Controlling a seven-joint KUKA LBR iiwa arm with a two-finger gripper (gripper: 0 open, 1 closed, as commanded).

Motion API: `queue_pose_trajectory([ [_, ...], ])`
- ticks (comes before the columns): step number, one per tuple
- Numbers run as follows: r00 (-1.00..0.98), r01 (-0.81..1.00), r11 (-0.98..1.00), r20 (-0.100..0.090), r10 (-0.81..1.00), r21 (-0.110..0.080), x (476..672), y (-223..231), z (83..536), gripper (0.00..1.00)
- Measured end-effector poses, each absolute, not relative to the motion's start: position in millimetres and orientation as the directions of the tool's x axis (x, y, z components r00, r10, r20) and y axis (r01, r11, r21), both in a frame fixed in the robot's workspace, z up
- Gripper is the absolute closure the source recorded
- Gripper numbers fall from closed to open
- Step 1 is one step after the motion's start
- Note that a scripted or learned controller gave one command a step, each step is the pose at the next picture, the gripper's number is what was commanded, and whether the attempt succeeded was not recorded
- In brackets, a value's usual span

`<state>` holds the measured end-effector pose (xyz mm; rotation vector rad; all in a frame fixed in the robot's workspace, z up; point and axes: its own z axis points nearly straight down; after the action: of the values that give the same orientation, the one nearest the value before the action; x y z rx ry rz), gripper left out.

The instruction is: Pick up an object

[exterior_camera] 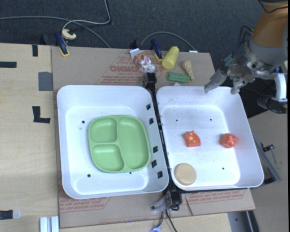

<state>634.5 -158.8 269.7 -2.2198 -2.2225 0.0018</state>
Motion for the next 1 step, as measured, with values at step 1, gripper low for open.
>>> queue_pose_trajectory([
  [1,-0.002,1.0,0.002,0.001,1.0,-0.006,568.5,-111.0,141.3,0.0],
])
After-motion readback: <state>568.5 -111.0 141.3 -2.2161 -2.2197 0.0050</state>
